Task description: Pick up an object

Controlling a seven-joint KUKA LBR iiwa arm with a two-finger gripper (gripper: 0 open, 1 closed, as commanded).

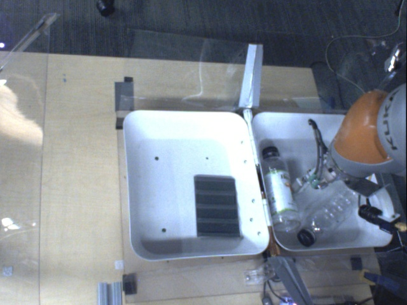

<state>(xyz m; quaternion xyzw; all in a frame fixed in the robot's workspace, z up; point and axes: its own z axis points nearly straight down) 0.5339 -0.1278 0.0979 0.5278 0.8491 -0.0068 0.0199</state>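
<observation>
We surveyed the bench from the left. The left bin (137, 170) held 1 dark ribbed rectangular block (217, 205), lying flat toward the near edge with its long axis running front to back. It sat well apart from the arm, across the wall between the 2 bins.

The right bin (286, 124) held 2 clear bottles. The first bottle (278, 189) lay on its side just beside the dividing wall, black cap at the far end, long axis running front to back. The second bottle (325, 220) lay nearer the front wall, black cap toward the front left, long axis running on a diagonal toward the arm. The 2 lay close together at the near end; we could not tell whether they touched.

The gripper (316, 178) stood between and just beyond the 2 bottles. We could not tell the state of its jaws, nor see anything held.

We judged the bottles the nearer candidates: 1 lay to the gripper's left, the other on the near side of it. A grasp would need the jaws set across the chosen long axis.
</observation>
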